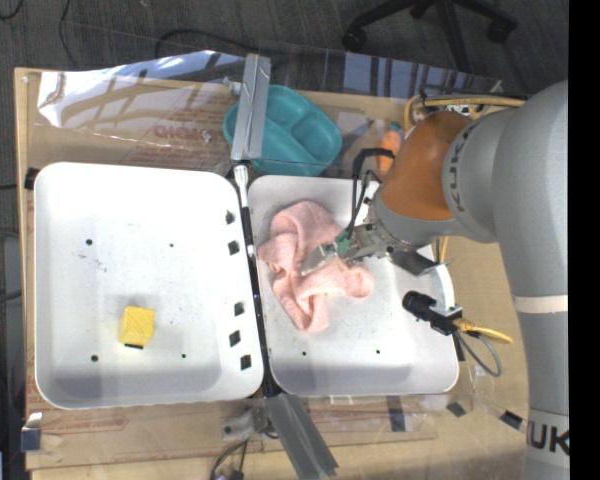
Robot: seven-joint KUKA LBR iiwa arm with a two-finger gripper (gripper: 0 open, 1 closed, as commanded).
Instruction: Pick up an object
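Okay, you've got the gripper [323, 257] down in the right bin [420, 363], fingers lying over the pink cloth [315, 268] near that bin's middle. Can't tell from above whether they're released or clenched, or whether any cloth sits btwn them; the metal tips just rest against the folds. The cloth is bunched, running from close to the bin's left wall up toward its back edge. It stays short of the front edge, so you see bare white floor along the front and at the front-right corner. The arm [500, 158] w/ its orange band [428, 168] covers the back-right corner and the right rim, so room on that side is tight. A black-and-yellow cable fitting [440, 316] hangs just over the right rim.

The left bin [70, 193] is wide open: one yellow block [137, 326] sits near the front-left corner, well apart from every wall but the front. A teal tray [290, 133] lies on the bench beyond the bins' back edges, by the divider.
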